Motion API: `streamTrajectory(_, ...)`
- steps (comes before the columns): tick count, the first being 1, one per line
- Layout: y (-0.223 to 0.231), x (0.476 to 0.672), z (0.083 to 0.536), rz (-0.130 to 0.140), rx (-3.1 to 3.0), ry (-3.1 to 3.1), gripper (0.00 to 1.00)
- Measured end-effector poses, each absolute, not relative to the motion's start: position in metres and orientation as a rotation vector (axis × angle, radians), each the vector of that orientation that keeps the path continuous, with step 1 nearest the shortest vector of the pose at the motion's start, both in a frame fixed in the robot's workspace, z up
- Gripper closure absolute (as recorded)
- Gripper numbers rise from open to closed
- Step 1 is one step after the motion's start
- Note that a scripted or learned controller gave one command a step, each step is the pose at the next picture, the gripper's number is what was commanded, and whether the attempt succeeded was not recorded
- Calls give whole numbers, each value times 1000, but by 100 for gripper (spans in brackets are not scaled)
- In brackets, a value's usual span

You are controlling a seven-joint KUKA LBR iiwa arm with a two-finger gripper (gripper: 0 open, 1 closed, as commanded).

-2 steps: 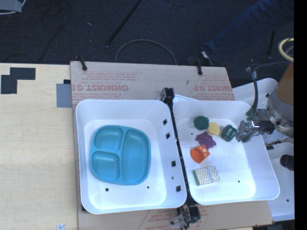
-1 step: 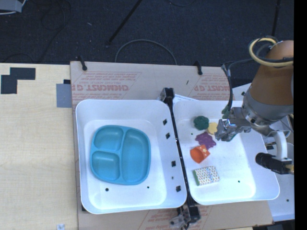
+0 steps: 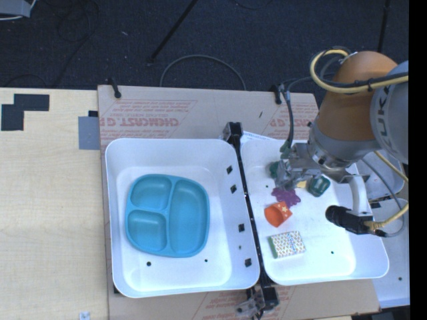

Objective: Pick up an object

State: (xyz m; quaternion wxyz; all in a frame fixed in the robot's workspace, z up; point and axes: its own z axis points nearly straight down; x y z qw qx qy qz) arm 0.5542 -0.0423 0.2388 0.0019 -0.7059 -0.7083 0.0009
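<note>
The desk (image 3: pixel 47 199) is pale wood, with a few dark and grey squares marked near its far left. A brown cardboard sheet (image 3: pixel 167 115) with red printed lettering lies flat on it, and the two white bins sit side by side on that sheet. The left bin (image 3: pixel 123 153) and the right bin (image 3: pixel 373 262) touch along their inner edges, where a black bar (image 3: pixel 241 199) runs between them from the far side to the near side. Beyond the far edge of the desk is dark carpeted floor (image 3: pixel 100 32) with thin black cables lying across it.
</note>
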Motion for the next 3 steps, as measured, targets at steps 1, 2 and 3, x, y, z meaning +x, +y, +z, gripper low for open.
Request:
streamTrajectory(1, 11, 579, 242, 2, -2217, -2224, 100)
streamTrajectory(2, 65, 590, 229, 3, -2216, -2223, 100)
streamTrajectory(3, 111, 618, 237, 0, -2216, -2225, 100)
